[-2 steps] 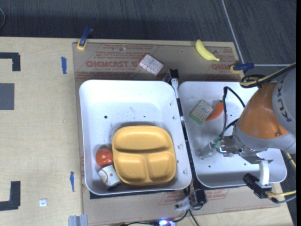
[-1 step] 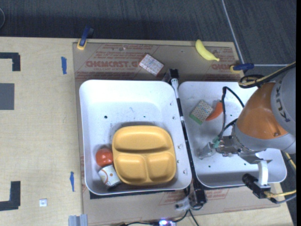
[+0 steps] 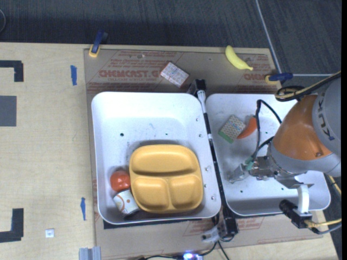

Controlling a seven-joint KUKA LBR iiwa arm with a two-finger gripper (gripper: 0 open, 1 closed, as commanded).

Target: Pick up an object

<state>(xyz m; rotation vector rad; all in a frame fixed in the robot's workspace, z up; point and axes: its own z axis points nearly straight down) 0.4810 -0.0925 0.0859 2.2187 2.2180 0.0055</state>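
Gripper: hovering low in the right bin, fingers parted, gripping nothing.
Cardboard: showing "CHEMCAST" lettering.

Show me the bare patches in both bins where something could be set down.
Left bin: the far half is bare, between its back wall and the yellow tray. Its near end is crowded by the tray, the orange ball and a small toy. Right bin: bare floor between the checkered block and the gripper.
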